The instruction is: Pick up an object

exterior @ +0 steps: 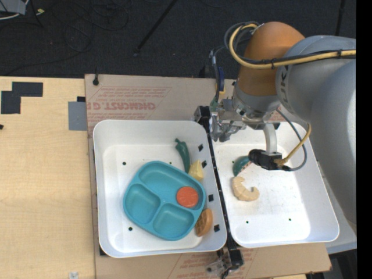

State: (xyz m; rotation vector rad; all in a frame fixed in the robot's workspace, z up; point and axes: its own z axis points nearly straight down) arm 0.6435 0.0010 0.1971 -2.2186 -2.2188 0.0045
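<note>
Right bin (290, 205), middle: pale crescent piece (244, 189), cream, curved, lying flat; teal piece (239, 166) just beyond it. At the bin's far-left corner hangs the gripper (225, 128), nothing visibly held; how open it is, you cannot tell. Likely approach stage: you'd shift nearer, then descend.

The left white bin (113, 173) and teal tray (142, 205) are smooth plastic; the sheet (145, 100) beneath seems matt cardboard.
</note>
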